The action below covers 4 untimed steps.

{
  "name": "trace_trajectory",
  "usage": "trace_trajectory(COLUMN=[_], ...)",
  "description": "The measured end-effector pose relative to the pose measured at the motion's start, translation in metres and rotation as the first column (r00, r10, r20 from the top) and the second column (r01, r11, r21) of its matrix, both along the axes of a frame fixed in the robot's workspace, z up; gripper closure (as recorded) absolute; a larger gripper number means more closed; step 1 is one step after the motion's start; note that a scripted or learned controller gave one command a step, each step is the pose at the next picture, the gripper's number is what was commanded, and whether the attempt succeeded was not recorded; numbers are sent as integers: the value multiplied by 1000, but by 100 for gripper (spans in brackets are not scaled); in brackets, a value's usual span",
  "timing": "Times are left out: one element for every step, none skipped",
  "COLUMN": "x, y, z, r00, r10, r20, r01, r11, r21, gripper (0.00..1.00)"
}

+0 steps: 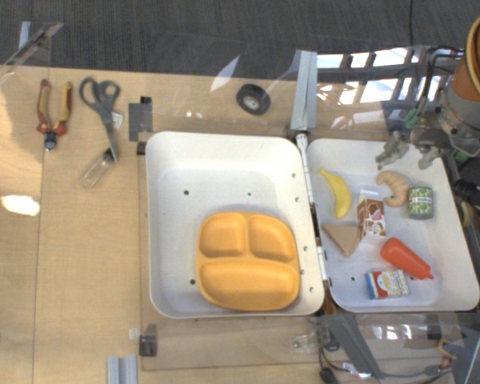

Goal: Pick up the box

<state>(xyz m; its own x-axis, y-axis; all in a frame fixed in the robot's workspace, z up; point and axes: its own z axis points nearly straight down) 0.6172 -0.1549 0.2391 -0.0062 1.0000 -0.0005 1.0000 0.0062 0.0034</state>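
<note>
from my feed i see the gripper hanging over the back edge of the right bin, its two fingers spread apart with nothing between them. one fingertip is near the bin's back-left area, the other sits just above the croissant. the arm's orange band shows at the upper right of the view.

the box i am after lies flat near the front of the right bin, a small carton with red and white print, well apart from the gripper. just beside it, toward the right, is an orange-red carrot-shaped toy. a second small carton, brown and white, stands in the middle of the bin, touching a tan wedge on its left. a banana lies near the bin's left wall, and a green can rests to the right of the croissant.

the left bin holds a yellow divided tray. on the bench to the left are scissors, red-handled pliers, and a roll of black tape behind the bins.
</note>
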Motion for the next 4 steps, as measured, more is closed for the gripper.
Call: trace_trajectory(x=[-44, -107, -128, -125], y=[-10, -53, 19, 17], z=[-144, -150, -110, -149], r00=[1000, 971, 931, 936], r10=[1, 240, 364, 352], r20=[3, 8, 2, 11], r01=[-1, -240, -364, -352], r11=[1000, 971, 931, 936], r21=[0, -8, -2, -7], gripper=[0, 0, 0, 0])
